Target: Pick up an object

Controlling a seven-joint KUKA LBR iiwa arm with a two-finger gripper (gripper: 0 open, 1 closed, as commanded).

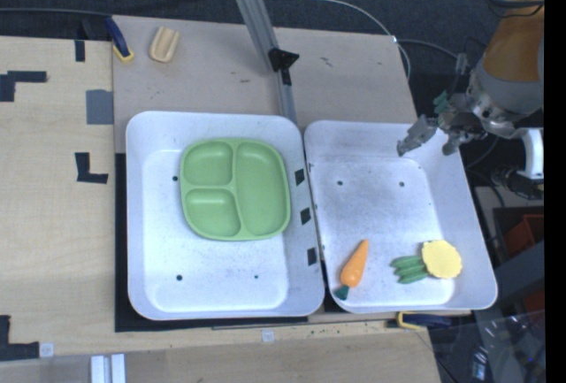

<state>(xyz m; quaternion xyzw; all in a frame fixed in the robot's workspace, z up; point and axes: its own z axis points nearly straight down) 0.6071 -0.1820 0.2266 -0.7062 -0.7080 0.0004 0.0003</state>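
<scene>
I see the tool [431, 135] poised above the right bin's [371, 195] far right corner, its fingers spread with nothing between them. I judge this the approach step. The carrot [355, 263] (the likeliest pick, lying clear) sits near the bin's front edge, well apart from the tool, so next I need travel toward it, then descent.

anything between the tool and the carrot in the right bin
No. In the camera view, the stretch from the tool down to the carrot is bare white bin floor, just dark speckles.
</scene>
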